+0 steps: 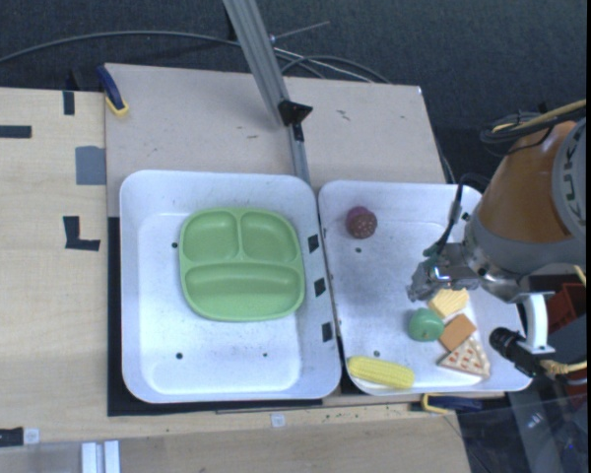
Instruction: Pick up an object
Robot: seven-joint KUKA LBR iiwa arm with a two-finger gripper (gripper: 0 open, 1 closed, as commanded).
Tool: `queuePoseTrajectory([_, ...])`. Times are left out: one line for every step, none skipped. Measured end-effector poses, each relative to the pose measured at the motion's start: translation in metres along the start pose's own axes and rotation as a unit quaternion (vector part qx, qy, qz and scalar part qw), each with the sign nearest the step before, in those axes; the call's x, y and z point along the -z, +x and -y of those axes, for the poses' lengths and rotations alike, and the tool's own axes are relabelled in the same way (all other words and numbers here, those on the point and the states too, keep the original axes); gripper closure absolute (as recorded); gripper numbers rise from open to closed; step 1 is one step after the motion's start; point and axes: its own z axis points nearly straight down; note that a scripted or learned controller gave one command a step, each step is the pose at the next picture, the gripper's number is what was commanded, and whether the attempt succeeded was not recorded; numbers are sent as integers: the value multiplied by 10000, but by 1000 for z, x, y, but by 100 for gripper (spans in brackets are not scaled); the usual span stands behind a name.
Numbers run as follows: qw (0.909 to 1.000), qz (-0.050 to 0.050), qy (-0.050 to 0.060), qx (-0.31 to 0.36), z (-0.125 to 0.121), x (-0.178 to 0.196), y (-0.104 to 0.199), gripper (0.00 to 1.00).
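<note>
The right bin [394, 264] holds a dark red ball [361, 222] near its far left, a green round piece [425, 325], a yellow cheese block [450, 302], an orange piece [457, 332], a waffle-patterned wedge [465, 360] and a corn cob [380, 371] at the front rim. My gripper [431, 280] hangs low over the right part of this bin, just beyond the cheese block and the green piece. Nothing shows between its tips.
The left bin [148, 363] carries a green divided plate [242, 263]. A grey metal pole [261, 52] slants in from the top and ends at the divide between the bins. Cables lie beyond the bench. The arm [532, 205] covers the right bin's right side.
</note>
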Motion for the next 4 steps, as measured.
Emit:
queuePoseTrajectory([10000,-5,13,-2,0,16,0,100])
queuePoseTrajectory([10000,-15,19,33,-24,17,58,100])
queuePoseTrajectory([10000,-16,16,32,-37,31,114,100])
queuePoseTrajectory([10000,-15,16,32,-50,43,168,100])
